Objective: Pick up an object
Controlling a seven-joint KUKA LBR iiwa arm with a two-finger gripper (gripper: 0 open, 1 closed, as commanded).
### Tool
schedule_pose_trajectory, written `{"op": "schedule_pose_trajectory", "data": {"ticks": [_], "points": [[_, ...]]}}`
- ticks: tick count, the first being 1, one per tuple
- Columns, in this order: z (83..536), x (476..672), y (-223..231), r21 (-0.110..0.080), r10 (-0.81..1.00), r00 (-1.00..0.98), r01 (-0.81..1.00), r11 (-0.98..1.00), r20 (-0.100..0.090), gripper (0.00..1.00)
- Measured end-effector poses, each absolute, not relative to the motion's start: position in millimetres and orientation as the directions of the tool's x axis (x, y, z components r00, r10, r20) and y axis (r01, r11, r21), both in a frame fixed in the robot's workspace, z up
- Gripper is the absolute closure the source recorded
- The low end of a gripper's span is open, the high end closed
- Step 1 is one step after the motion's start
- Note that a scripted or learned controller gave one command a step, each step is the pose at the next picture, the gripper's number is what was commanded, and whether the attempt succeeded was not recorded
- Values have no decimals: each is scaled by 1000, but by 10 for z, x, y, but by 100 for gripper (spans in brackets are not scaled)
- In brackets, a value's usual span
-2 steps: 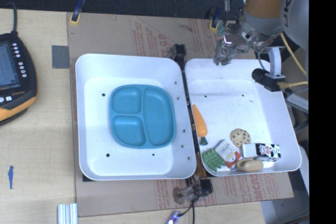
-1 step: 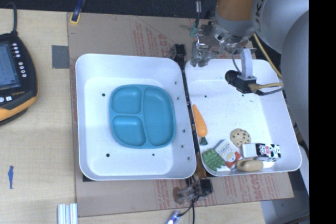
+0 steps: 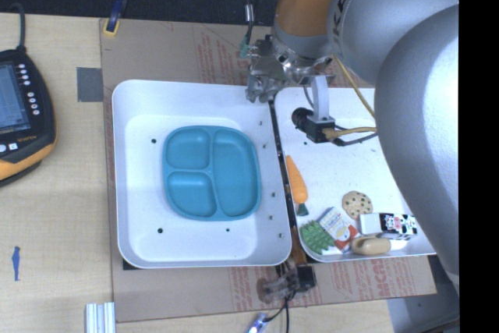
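Note:
The right bin holds an orange carrot lying against its left wall. Near its front edge sit a brown speckled cookie, a green toy, a small white packet, a black-and-white carton and a tan bread roll. My gripper hangs over the far end of the divider between the two bins, well behind all these objects. The big grey arm covers the right bin's right side.
The left bin holds a blue divided plate at its middle. A black part with a cable hangs over the right bin's far area. A teach pendant lies at the bench's left edge.

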State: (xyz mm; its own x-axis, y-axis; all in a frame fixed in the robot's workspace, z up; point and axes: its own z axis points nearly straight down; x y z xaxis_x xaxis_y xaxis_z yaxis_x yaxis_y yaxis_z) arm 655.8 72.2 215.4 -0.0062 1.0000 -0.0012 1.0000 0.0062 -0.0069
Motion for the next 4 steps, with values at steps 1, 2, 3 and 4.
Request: {"op": "schedule_pose_trajectory", "data": {"ticks": [1, 2, 3, 4], "points": [[2387, 6300, -170, -4, 1000, -1, 1000, 1, -2, 100], [2067, 6482, 272, -6, 1000, -6, 1000, 6, -2, 100], [2070, 6484, 269, -5, 1000, -5, 1000, 5, -2, 0], [2174, 6485, 260, -7, 1000, -8, 1000, 8, -2, 100]]}}
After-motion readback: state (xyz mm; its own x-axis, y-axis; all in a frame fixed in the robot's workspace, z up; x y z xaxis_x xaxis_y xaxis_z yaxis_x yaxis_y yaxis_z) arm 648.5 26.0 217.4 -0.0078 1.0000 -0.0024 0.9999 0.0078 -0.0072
